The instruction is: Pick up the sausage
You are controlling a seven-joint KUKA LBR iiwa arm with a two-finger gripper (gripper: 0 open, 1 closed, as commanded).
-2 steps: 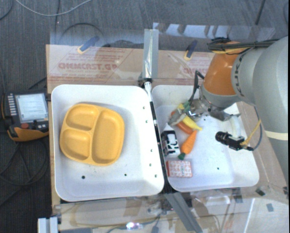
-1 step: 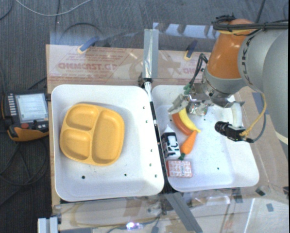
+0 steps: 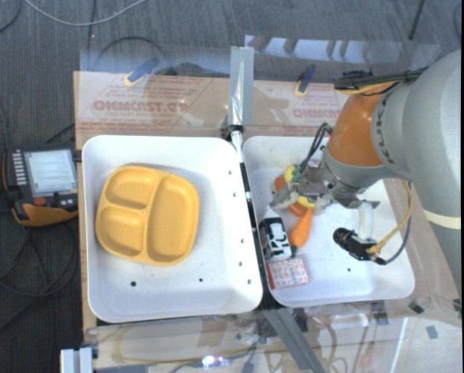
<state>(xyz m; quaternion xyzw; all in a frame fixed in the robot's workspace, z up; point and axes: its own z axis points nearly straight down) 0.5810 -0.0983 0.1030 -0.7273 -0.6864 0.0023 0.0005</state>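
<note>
Whether the pincer [image 3: 300,191] is apart or together cannot be told where it is seen low in the right bin [image 3: 387,286], just above what is probably the sausage [image 3: 301,227]; the approach is judged in hand, and a closing descent is called for next.

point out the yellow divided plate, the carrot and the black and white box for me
yellow divided plate [image 3: 148,214]: camera view, on the ridge between its compartments.
carrot [image 3: 301,228]: camera view, on the middle of its orange body.
black and white box [image 3: 273,238]: camera view, on its top face.
</note>
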